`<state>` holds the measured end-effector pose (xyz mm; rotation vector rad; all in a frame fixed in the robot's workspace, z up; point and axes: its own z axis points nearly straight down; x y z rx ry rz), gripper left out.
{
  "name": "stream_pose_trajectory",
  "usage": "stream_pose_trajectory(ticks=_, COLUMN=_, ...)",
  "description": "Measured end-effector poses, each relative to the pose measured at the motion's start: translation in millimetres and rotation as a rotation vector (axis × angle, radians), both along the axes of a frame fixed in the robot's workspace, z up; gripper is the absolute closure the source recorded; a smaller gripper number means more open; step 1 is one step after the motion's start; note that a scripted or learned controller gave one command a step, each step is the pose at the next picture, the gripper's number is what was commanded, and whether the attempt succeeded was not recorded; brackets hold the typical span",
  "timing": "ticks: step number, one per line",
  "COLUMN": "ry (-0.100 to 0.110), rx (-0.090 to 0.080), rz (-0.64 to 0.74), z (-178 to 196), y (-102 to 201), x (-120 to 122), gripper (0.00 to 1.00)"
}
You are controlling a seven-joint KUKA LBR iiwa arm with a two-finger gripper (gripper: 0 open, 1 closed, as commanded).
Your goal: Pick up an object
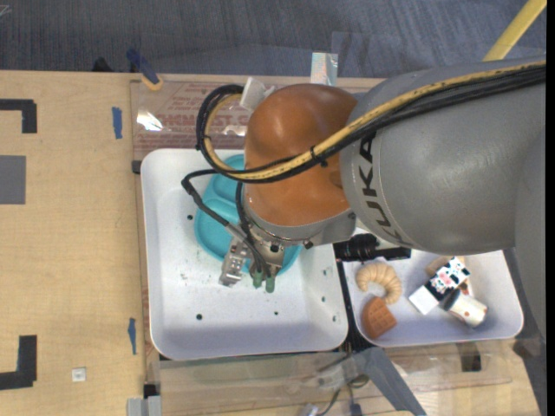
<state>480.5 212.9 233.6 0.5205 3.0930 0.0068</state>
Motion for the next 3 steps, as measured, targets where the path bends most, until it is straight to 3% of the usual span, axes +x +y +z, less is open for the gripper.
stream_pose_trajectory(ticks=2, ry=-0.010, rx=0.004, rz=0.002, z=21.0, y=2.3, x=2.0, gripper=1.00)
stream_pose_trajectory(ticks=3, ry=0.004, rx=-0.003, rz=0.406, z=-2.9, y=12.6, x=-1.2, gripper=1.00)
